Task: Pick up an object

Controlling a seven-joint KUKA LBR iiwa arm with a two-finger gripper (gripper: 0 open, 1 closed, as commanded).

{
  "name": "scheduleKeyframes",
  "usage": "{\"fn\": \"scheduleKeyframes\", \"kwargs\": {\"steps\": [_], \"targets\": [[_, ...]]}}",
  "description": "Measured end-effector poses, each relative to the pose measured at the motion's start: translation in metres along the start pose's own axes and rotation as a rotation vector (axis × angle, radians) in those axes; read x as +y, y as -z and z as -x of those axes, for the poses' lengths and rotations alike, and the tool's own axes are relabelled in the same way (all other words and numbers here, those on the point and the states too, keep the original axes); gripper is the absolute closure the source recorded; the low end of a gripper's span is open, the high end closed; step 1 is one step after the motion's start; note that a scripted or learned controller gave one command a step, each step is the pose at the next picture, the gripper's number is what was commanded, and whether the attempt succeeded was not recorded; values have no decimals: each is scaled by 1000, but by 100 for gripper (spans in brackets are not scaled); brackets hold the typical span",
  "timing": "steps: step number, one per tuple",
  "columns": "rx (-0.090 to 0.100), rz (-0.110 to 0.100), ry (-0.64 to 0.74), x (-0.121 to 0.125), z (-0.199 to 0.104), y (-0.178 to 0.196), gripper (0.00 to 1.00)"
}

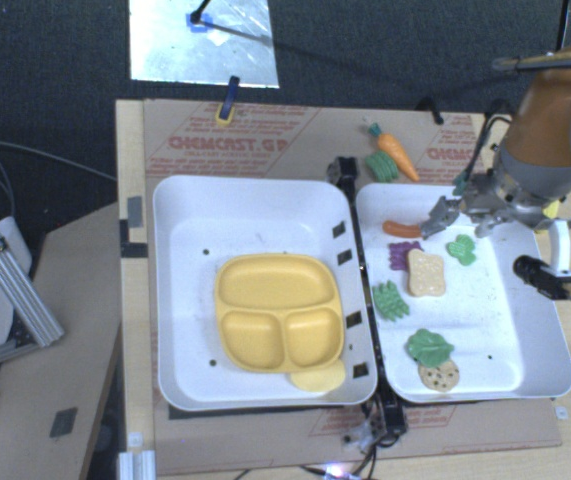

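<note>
Bins [255,196]: 2. Yellow tray [278,310]: 1. Carrot [397,150]: 1. Cookie [438,374]: 1. Bread slice [426,273]: 1. Green leafy pieces [390,300]: about 3.

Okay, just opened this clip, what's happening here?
A grey and orange robot arm reaches in from the right, with its gripper low over the back of the right bin, close to an orange sausage-like toy. The bin also holds toy foods: a slice of bread, leafy greens and a cookie. The left bin holds a yellow divided tray. Nothing looks picked up yet.
</note>
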State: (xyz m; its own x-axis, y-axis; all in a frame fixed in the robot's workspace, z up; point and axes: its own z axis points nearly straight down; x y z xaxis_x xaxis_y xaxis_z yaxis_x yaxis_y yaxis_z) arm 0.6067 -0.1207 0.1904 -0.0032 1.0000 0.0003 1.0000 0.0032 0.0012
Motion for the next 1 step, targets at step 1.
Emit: {"fn": "scheduleKeyframes", "kwargs": {"steps": [1], "targets": [[1,1,-6,-68,-15,-108,0]]}}
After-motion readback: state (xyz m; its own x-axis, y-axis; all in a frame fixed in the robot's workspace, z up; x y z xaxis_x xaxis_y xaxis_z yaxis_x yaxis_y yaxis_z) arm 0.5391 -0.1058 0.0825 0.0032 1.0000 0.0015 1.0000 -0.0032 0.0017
